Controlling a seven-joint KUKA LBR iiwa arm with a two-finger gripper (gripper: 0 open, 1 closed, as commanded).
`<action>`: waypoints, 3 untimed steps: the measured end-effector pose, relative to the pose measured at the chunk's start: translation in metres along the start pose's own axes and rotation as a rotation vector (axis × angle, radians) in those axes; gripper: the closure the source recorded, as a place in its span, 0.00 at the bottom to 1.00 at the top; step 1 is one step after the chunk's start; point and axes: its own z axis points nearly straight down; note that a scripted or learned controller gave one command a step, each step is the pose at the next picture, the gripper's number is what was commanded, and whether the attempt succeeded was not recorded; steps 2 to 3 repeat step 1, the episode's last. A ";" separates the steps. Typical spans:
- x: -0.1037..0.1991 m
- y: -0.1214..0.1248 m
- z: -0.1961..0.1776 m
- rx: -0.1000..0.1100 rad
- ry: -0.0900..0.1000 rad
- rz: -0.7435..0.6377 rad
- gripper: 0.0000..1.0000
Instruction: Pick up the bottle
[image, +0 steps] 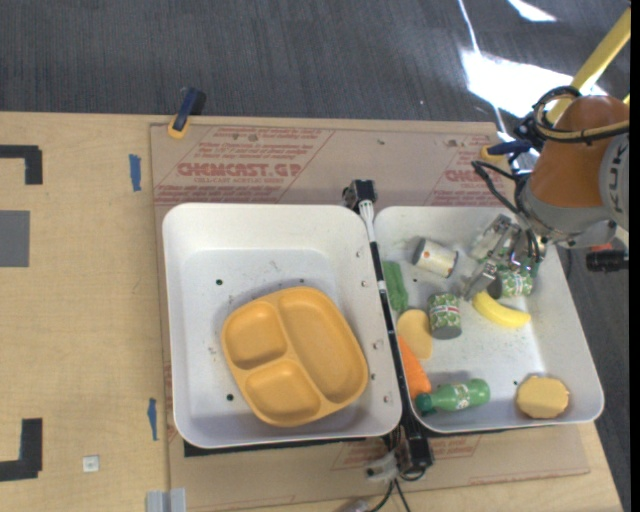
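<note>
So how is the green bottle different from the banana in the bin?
The green bottle is green with a pale label around its middle; the banana is plain yellow. The bottle is straight and chunky, while the banana is curved and slimmer. The bottle lies near the front edge of the right bin, beside the carrot; the banana lies farther back, just below the claw. Both lie flat on their sides in the same bin.

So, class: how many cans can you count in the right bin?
3: a white one near the back, one mid-bin, one by the tool, partly hidden.
</note>
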 end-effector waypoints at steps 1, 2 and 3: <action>-0.002 0.001 -0.012 -0.003 -0.011 -0.001 1.00; -0.002 0.001 -0.012 -0.003 -0.011 -0.001 1.00; -0.002 0.001 -0.012 -0.003 -0.011 -0.001 1.00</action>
